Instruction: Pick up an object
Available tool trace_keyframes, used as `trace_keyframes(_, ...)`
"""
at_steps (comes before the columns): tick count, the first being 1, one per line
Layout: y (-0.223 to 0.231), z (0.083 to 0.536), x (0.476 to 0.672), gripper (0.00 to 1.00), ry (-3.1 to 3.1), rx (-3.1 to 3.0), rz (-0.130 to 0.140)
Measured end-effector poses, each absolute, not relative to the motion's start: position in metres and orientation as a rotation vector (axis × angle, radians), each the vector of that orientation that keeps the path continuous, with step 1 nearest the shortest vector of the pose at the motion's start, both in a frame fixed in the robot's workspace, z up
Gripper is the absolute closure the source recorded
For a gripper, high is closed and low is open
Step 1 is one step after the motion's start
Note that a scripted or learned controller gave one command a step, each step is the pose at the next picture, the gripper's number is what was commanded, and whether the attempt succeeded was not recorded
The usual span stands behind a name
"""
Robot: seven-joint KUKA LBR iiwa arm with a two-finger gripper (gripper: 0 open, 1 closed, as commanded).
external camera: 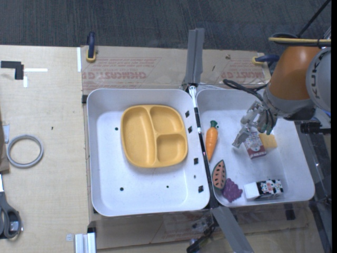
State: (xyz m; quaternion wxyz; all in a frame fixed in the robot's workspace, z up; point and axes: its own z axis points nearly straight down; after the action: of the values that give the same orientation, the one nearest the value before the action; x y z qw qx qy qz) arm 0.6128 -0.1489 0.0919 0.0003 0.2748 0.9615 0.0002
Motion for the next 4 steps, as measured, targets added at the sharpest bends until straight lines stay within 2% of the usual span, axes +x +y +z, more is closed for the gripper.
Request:
trace_keyframes(1,-0.188,0.166,0.605,0.00,2.990,0.947,-0.001)
trace_keyframes(2,-0.190,0.096,0.584,0.00,2.889,1.231,0.000)
trace_keyframes(3,-0.223,0.163,0.582,0.00,2.894,1.213,-0.001)
trace_keyframes(4,-0.222,0.183,0.595,0.00,2.793,1.431,-0.001)
